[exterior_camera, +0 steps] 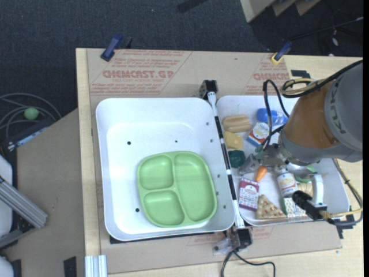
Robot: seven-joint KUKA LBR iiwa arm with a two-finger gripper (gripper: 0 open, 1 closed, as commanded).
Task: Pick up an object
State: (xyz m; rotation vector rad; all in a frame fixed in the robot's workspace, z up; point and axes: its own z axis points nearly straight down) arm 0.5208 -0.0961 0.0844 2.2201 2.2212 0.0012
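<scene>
Two white bins sit side by side on the bench. The left bin (115, 126) carries a green divided plate (174, 188) with three compartments, lying towards its near side. The right bin (242, 104) is the crowded one. At its far left lies a tan bread roll (236, 122), with a pale yellow block (233, 139) just near of it and a dark green piece (236, 157) nearer again. A blue and white packet (266, 120) lies to the right of the roll.

In from the right comes the grey arm with its orange band (308, 123), covering much of the bin's far right side. The gripper (266, 159) hangs low over the middle of that bin, and whether it is spread or clenched I cannot tell from here; nothing is seen held in it. A small orange carrot-like piece (261, 173) lies just near of the gripper, very close or touching. Beside that, to the right, is a small white bottle (286, 184). On the near left lies a red and white carton (248, 194), and just right of it a pizza slice (266, 207) against the near wall. A black cable runs across the bin's near right corner.
</scene>
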